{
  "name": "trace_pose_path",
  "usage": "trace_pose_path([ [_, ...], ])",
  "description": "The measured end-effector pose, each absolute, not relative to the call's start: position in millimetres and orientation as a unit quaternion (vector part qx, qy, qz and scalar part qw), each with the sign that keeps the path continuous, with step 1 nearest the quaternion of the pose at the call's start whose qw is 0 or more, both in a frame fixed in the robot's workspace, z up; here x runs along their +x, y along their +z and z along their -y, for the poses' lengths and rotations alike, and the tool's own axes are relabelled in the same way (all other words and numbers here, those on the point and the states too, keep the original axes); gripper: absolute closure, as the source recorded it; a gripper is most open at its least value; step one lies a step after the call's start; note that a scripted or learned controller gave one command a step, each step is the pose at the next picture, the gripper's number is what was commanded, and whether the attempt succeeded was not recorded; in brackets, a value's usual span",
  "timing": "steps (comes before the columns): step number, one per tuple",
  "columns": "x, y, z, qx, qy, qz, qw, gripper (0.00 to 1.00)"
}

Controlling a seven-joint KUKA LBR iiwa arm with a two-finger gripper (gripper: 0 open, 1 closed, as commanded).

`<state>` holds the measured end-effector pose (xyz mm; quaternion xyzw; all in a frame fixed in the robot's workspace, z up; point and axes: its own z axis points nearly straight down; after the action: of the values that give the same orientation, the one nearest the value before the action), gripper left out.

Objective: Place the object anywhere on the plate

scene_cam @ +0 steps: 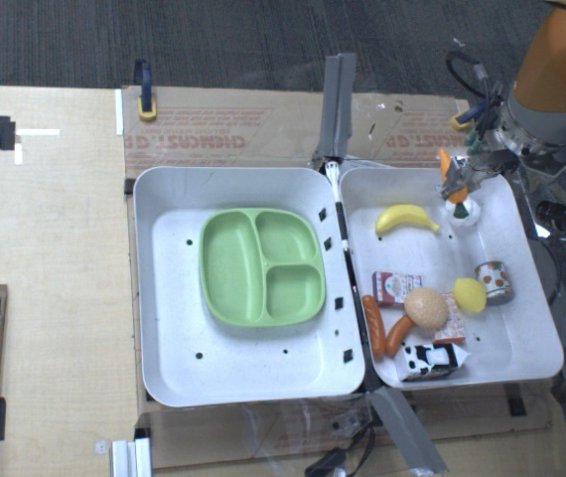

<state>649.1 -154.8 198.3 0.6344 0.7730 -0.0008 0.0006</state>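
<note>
A green divided plate (261, 266) lies in the left white bin (164, 346). My gripper (459, 185) hangs over the far edge of the right bin (531, 351), just right of a yellow banana (407, 219). A small orange piece (445, 161) shows beside the gripper, and a small white and orange thing (461, 209) sits right under it. Whether either is held is not clear. The plate has three compartments with nothing in them.
The right bin also holds a red and white carton (395, 287), a tan ball (426, 307), a lemon (469, 295), a small can (495, 280), two orange sausages (374, 326) and a cow-patterned carton (429, 361). A grey divider post (338, 107) stands between the bins.
</note>
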Motion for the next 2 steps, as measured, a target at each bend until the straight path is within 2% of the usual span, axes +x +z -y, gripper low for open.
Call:
trace_pose_path([
  [1,646.8,191,80,0.537,-0.0004,-0.843,0.000,1.00],
  [2,649.2,191,66,0.485,-0.0006,-0.875,0.000,1.00],
])
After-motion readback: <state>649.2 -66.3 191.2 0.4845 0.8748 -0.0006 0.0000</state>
